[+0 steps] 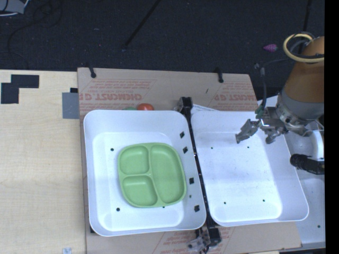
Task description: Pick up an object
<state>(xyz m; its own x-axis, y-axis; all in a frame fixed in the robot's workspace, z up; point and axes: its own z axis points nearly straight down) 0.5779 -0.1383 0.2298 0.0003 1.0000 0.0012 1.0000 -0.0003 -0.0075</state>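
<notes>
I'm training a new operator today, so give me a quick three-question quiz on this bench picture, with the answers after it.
1. True or false: the green divided plate lies in the left bin.
2. Multiple choice: the gripper hovers over A) the left bin, B) the right bin's upper right part, C) the wooden table.
3. Fill in: a small red-orange object sits just beyond the left bin's ____ rim.

Key: 1 true; 2 B; 3 far (top in the picture).
</notes>
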